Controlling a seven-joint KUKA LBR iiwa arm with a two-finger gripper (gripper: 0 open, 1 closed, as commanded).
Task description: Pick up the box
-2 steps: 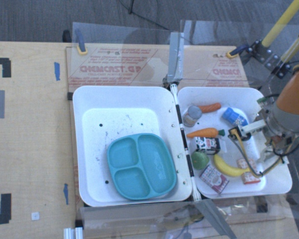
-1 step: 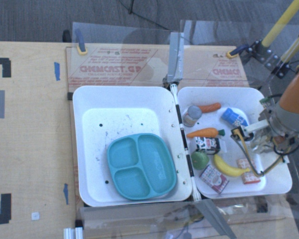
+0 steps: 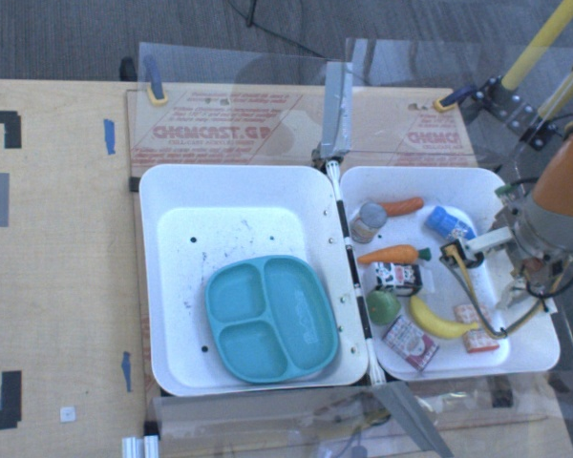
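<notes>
Nearest, box [image 3: 411,342] flat in right bin [image 3: 540,356], just below banana [image 3: 437,321]. Gripper [image 3: 477,299] low just right of banana, touching nothing clearly; jaws impossible to tell. Left of banana, teal tray [image 3: 270,318].

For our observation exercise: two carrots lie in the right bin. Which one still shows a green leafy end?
The lower carrot, lying just above the black-and-white carton; its right end is green. The upper carrot, beside the grey can, shows plain orange only.

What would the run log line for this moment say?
task: pick up box | box: right bin, front, beside banana | hand: above bin's right side | box held: no
</notes>
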